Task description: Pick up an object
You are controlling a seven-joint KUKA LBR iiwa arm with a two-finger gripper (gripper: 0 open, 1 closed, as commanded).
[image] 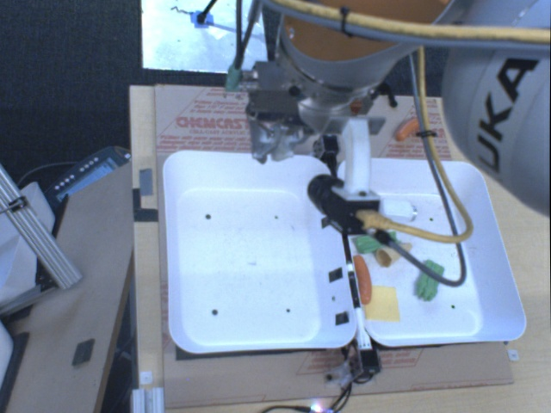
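Tabletop (146, 256) is light wood with a printed cardboard sheet (207, 119) under two shallow white bins set side by side. Nearest the camera, at the front of the right bin (491, 231), a yellow flat square (382, 303) lies just beside an orange carrot-shaped piece (363, 280) that runs along the inner wall. Slightly further back: a green piece (428, 282) at mid-bin, a second green piece (368, 243) touching a small tan piece (384, 257), then a white block (399, 207) near the back. Left bin (241, 256) floor shows four small dark dots. A black cable bundle with a yellow cable (422, 231) crosses the right bin's back half. Arm (482, 76) comes in from the right, hanging over the back of both bins. End effector (275, 149) sits at the left bin's back rim, apart from all the objects; can't tell how far open it is or whether it has hold of anything. Another orange piece (407, 129) lies on the cardboard behind the right bin.
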